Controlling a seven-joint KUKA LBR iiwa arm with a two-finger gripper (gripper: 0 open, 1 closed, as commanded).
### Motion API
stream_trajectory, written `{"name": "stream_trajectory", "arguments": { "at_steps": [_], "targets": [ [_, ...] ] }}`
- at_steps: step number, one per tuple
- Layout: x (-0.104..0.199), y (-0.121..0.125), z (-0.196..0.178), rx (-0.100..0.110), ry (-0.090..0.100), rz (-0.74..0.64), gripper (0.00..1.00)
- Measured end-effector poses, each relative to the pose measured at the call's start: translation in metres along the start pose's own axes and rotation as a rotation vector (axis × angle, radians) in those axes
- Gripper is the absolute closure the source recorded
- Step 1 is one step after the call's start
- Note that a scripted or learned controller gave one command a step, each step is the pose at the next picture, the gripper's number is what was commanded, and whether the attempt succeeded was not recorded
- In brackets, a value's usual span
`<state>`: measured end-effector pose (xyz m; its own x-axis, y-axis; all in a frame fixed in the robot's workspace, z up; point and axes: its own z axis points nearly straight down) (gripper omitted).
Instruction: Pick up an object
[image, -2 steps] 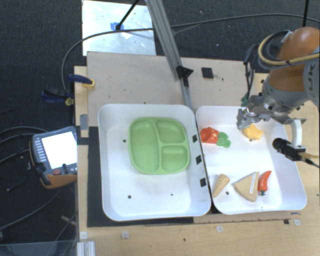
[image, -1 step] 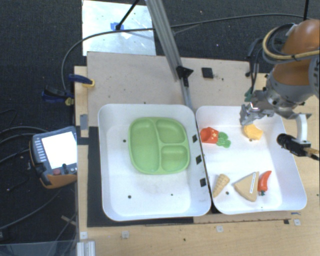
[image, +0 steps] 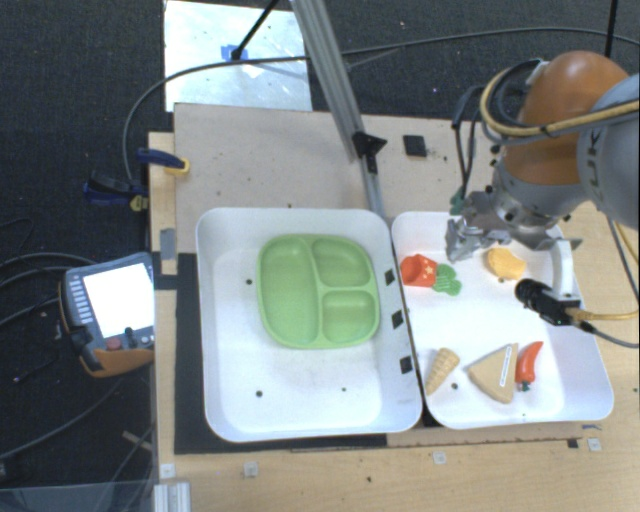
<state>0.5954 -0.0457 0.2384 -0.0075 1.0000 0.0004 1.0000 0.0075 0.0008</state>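
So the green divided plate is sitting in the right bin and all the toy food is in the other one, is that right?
Not quite. In the camera view the green divided plate sits in the left bin, not the right. The toy food, such as the ice cream cone and the red pepper, lies in the other one, the right bin.

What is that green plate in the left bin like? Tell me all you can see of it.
The green plate looks like smooth plastic, a rounded square split into three hollows: one long one on its left, two smaller ones stacked on its right. It lies flat on the floor of the left bin, toward the bin's upper middle. Nothing lies in it or touches it.
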Motion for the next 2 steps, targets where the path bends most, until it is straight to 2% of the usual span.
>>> {"name": "stream_trajectory", "arguments": {
  "at_steps": [2],
  "targets": [
    [0.110, -0.027, 0.022, 0.002, 0.001, -0.003, 1.00]
  ]
}}
